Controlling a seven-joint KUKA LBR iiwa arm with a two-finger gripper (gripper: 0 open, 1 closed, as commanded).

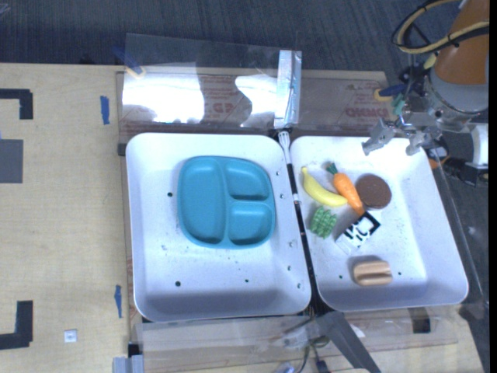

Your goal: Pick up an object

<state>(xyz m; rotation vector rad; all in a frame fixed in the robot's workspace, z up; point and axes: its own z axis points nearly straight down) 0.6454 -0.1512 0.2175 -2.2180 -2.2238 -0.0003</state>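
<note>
The claw (394,136) hangs over the far edge of the right bin (435,231), spread wide with nothing in it. In that bin lie a banana (320,189), carrot (349,193), brown disc (373,190) and bun (371,271). A blue plate (227,201) sits in the left bin (147,224).

2 white bins (147,286) sit on a pale wooden bench (54,231). A blue divided plate (227,201) lies in one; a yellow banana (321,190), orange carrot (348,192), brown disc (373,191), green toy (322,221), black-and-white card (359,229) and tan bun (371,271) fill the other.
</note>
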